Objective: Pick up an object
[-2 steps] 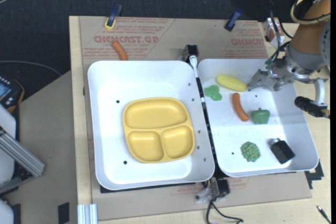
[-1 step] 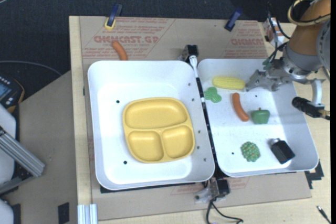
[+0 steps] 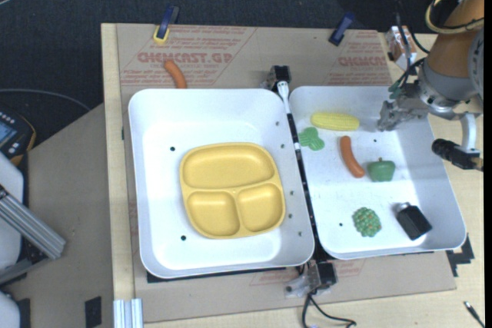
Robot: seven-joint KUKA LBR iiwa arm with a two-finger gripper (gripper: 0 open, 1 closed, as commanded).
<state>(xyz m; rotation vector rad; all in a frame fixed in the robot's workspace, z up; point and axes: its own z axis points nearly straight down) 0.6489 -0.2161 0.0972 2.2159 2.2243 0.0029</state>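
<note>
In the right bin (image 3: 438,165): corn cob (image 3: 334,121), green leaf (image 3: 310,139), sausage (image 3: 352,157), green pepper (image 3: 381,170), broccoli (image 3: 367,221), black block (image 3: 413,220). Gripper (image 3: 390,117) low at the far side, just right of the corn; jaw state cannot be told. Left bin (image 3: 146,165): yellow divided plate (image 3: 231,189).
</note>
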